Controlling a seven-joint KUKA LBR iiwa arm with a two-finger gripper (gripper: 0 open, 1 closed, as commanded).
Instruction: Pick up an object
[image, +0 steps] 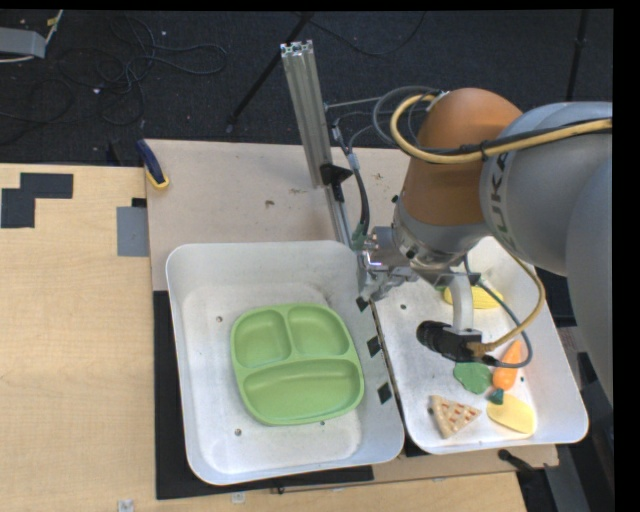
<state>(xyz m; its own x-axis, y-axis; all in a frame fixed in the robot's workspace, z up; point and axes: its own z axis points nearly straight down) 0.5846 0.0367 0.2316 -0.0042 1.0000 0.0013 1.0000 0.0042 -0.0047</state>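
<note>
Overhead, slanted view: grey arm (560, 170) reaches over right bin (415, 375). Gripper (385, 272) hangs at that bin's rear left corner, nr the divide; grip state can't be told. Toys lie front right, apart from gripper: pizza slice (452, 414), green piece (472, 377), carrot (507, 365), yellow wedge (512, 412). Left bin (200, 400) holds green divided plate (296, 362).

White bins: 2, side by side, the left bin (190, 400) and the right bin (562, 400).

Left bin: 1 green plate (295, 360), split into 3 compartments.

Right bin, at least 5 small items:
- pizza slice (453, 414): 1
- yellow wedge (513, 412): 1
- green piece (472, 377): 1
- orange piece (507, 366): looks like 1, could be 2 touching, can't tell
- yellow piece (483, 297): 1, partly hidden by the arm

Tabletop beyond the bins: 1 metal post (305, 110) and 1 blue-and-yellow tool (153, 166).
</note>
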